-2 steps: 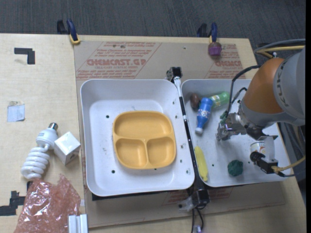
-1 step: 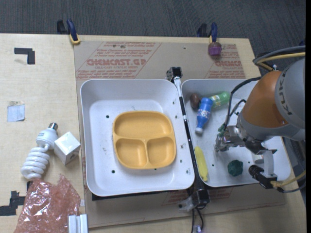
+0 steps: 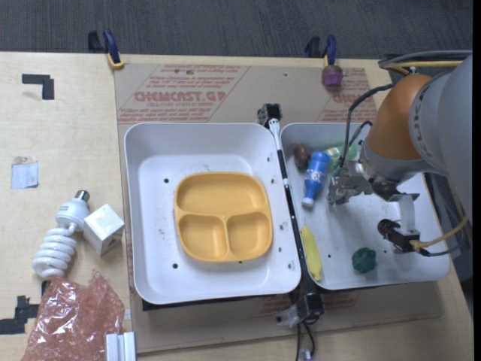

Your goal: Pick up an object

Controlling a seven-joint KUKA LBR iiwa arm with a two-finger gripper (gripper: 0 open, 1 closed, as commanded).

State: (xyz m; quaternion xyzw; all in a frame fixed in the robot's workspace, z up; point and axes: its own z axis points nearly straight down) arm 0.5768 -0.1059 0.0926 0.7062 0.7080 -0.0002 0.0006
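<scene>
Pale wooden worktop (image 3: 60, 138), jaws (image 3: 340, 190) unreadable at nine o'clock of arm: best settle squarely over blue bottle (image 3: 315, 173).

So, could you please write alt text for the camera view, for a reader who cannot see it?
A grey robot arm with an orange band reaches from the right into the right bin, its gripper low beside a blue bottle. That bin also holds a yellow corn cob and a green lump. The left bin holds a yellow divided tray.
</scene>
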